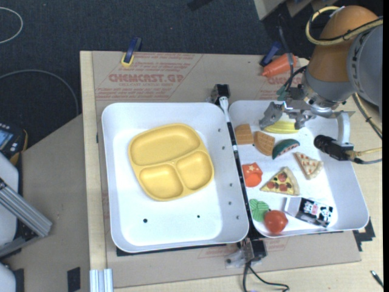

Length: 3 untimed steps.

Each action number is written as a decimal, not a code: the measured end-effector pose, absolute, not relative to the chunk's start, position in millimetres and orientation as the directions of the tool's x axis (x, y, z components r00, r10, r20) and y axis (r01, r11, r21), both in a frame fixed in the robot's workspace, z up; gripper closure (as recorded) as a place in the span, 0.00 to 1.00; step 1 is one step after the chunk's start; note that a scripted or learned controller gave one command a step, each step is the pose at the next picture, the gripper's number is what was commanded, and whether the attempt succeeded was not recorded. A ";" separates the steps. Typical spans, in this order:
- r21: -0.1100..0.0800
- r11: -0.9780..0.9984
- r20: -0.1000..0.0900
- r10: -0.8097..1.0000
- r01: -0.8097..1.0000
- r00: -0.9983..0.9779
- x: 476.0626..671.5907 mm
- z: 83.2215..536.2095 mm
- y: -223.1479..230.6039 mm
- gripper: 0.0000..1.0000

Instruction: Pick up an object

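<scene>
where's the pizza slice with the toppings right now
In the camera view, the pizza slice lies in the right bin, between the strawberry and the black-and-white card.

Yellow divided plate [170, 161]; red tomato [276, 221]; possibly yellow banana [281, 127]; white bins [121, 212].

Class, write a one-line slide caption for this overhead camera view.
KUKA arm's gripper hovers over a banana among toy foods in the right bin; yellow divided plate sits in the left bin.

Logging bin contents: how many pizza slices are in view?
2, both in the right bin: one pizza slice mid-bin, another nearer its right side.
</scene>
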<state>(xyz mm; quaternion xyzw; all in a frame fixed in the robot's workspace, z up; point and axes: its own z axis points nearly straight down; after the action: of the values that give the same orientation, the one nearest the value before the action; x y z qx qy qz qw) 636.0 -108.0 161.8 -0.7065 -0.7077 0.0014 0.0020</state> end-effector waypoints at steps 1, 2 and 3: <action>-0.007 0.001 0.001 1.000 1.000 -0.001 639.0 98.8 -106.6 0.00; 0.003 0.001 0.003 1.000 1.000 -0.001 642.0 90.2 -105.6 0.00; 0.011 0.001 0.002 1.000 1.000 -0.002 644.1 103.2 -105.0 1.00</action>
<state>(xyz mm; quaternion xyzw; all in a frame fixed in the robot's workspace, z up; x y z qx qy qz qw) 644.1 -105.0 103.2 -0.7066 -0.7076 -0.0048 -0.0031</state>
